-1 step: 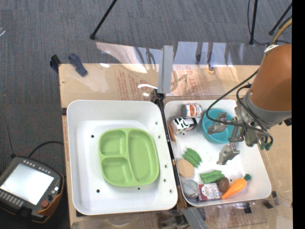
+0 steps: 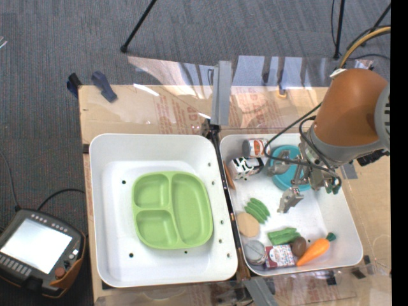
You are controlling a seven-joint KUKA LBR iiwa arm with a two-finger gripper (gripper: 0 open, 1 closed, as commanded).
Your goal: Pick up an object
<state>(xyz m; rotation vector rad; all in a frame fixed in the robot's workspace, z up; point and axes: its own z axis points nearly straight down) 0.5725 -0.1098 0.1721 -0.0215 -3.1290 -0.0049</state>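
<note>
My gripper [image 2: 299, 193] hangs low over the right bin [image 2: 331, 217], under the orange band of the arm [image 2: 350, 110]. It sits at the near edge of a teal bowl [image 2: 284, 164] and above bare bin floor. Nothing shows in its hold. Around it lie a green pea pod [image 2: 257, 209], a beige round cookie [image 2: 248, 224], a green vegetable [image 2: 282, 236], a brown lump [image 2: 298, 246], an orange carrot [image 2: 315, 250], a metal can [image 2: 255, 252] and a red carton [image 2: 279, 255]. A cow-patterned toy [image 2: 245, 166] and a small red-and-white can [image 2: 256, 146] are at the far left corner.
The left bin [image 2: 108, 171] holds a green divided plate [image 2: 172, 209]. A grey post [image 2: 221, 97] rises behind the wall between the bins. A tablet pendant [image 2: 38, 250] lies on the floor at the lower left.
</note>
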